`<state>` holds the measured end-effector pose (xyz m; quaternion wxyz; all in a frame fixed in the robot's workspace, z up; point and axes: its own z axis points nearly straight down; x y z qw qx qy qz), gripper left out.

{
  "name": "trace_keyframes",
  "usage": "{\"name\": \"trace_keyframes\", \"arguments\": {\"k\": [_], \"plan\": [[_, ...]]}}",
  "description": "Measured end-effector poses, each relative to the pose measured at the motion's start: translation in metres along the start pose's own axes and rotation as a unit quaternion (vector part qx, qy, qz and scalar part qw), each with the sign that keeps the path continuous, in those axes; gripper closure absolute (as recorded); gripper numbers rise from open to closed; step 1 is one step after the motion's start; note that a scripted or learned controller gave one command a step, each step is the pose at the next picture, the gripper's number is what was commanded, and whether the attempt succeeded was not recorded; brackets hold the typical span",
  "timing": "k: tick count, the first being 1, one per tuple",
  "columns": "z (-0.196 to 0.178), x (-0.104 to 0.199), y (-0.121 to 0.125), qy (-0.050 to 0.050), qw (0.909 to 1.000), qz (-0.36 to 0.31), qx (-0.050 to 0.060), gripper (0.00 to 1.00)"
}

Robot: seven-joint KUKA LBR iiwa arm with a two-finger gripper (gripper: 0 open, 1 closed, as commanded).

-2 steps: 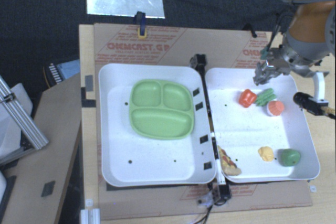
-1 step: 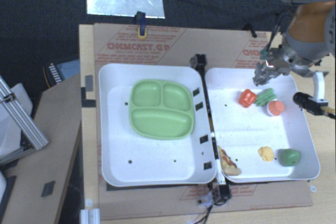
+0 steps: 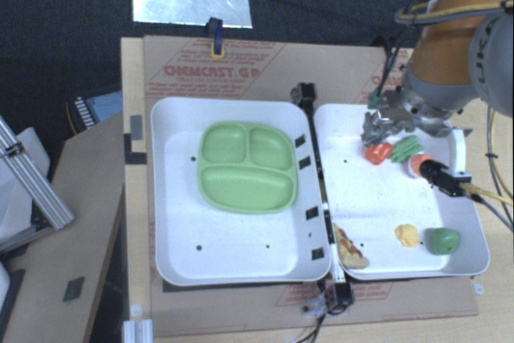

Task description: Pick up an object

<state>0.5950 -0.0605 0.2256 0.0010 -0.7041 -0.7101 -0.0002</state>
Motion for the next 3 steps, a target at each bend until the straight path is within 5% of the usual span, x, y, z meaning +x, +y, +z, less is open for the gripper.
{"name": "trace_keyframes", "arguments": {"k": [3], "plan": [[-0.007,0.140,-0.077,0.001,1.0000,-0.001,0.000,1.00]]}}
